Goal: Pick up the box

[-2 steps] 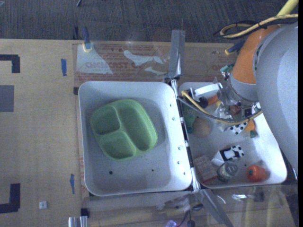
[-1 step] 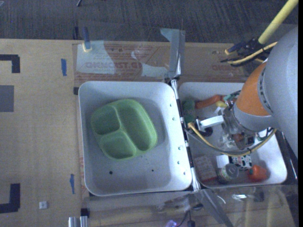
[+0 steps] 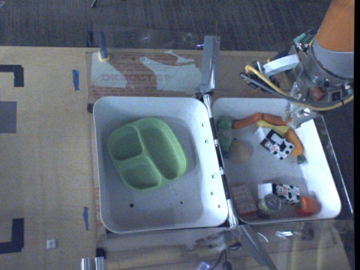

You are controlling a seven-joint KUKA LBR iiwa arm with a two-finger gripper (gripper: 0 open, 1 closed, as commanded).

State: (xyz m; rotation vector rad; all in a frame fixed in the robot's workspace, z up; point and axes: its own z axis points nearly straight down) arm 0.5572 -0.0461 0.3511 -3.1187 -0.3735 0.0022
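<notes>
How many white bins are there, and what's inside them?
2. The left bin holds a green divided plate. The right bin holds small toys, among them a black-and-white box, right below the claw. Some toys may hide under others.

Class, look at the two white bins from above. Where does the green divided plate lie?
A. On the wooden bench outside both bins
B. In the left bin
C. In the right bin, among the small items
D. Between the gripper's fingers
B. The green divided plate lies flat on the floor of the left bin, while the small items, such as the black-and-white box, sit in the right bin.
</notes>
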